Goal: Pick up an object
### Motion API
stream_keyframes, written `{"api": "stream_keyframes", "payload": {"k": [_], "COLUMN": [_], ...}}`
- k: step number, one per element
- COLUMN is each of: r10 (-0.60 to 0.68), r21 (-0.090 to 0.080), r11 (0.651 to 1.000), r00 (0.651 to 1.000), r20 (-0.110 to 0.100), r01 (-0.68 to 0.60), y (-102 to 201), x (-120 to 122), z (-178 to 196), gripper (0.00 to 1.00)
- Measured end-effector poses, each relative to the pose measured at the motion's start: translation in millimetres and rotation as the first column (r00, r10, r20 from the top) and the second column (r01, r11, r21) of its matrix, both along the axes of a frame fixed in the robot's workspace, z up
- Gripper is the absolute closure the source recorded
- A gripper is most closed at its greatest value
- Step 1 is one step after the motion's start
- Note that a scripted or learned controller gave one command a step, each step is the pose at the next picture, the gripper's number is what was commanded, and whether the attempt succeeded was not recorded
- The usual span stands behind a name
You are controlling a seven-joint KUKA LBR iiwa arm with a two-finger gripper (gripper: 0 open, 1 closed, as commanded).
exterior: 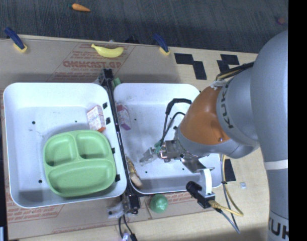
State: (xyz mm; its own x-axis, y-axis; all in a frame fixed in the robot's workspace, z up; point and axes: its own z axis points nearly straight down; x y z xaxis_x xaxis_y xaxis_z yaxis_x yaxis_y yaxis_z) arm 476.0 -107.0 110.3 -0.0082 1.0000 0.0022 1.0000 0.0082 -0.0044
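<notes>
Grey-armed, the end effector (149, 156) hangs low in the right bin (143, 92), its grip state unclear, while a small pink packet (123, 116) lies apart up-left near the divider.

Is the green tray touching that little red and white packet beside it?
Touching, as far as the camera view shows: the packet lies right at the upper rim of the green tray in the left bin, no gap visible.
</notes>
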Motion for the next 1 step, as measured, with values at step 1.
{"api": "stream_keyframes", "payload": {"k": [1], "r10": [-0.004], "r21": [-0.001], "r11": [1.0], "r00": [1.0], "r20": [0.003], "r01": [0.004], "y": [-12.7], "x": [114.0], "z": [-18.6], "gripper": [0.0]}}
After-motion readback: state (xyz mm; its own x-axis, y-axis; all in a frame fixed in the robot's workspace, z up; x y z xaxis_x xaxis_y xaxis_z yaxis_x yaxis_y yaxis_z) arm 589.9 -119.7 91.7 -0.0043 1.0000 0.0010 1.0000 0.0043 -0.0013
